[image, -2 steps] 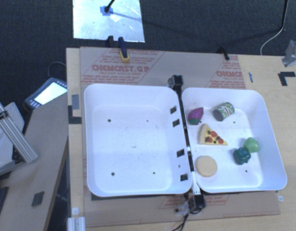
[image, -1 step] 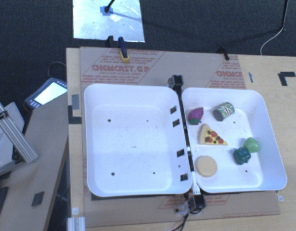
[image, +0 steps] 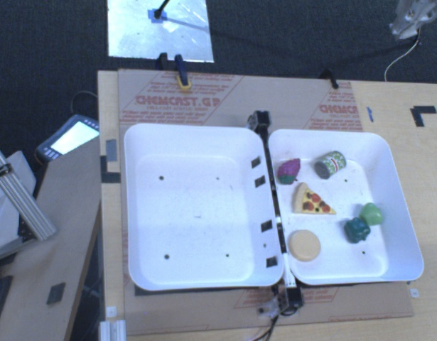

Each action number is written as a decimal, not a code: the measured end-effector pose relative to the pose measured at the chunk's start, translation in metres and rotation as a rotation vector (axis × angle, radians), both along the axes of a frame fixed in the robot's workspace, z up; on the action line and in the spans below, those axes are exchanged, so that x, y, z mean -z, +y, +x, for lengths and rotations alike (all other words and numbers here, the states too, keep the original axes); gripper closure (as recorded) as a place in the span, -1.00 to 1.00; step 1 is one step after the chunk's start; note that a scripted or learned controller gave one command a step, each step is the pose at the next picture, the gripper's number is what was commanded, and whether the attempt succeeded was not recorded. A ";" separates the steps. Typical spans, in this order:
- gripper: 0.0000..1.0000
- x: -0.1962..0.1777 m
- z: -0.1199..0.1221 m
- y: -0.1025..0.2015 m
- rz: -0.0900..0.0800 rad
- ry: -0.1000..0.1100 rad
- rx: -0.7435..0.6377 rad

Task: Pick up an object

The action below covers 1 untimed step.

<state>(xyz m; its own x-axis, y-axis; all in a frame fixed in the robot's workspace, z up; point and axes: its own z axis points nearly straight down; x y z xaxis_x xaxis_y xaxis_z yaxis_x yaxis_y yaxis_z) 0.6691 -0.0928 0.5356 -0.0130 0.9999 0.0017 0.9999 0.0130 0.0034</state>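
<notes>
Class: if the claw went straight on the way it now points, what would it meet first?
The claw seems to point down-left: probably the dark floor beyond the bench; depth is unclear.

White bins [image: 332, 139] hold a purple toy [image: 288, 169], green-labelled can [image: 331, 164], yellow red-dotted pizza slice [image: 310, 200], tan disc [image: 304, 245].

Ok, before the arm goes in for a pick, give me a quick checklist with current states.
1. Objects in the right bin: ok, six there.
2. Pizza slice free of neighbours: ok, apart from the others.
3. Can upright: not ok, lying on its side.
4. Green ball and dark green toy separated: not ok, they touch.
5. Hand clear of bins: ok, off at the upper right.
6. Hand open: cannot tell.
</notes>
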 end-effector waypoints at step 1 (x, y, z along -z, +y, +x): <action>1.00 0.000 -0.015 0.070 0.001 0.000 0.002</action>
<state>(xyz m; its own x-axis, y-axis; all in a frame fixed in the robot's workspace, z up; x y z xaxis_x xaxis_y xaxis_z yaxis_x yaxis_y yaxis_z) 0.6544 -0.0224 0.5355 -0.0115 0.9999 0.0022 0.9999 0.0115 0.0031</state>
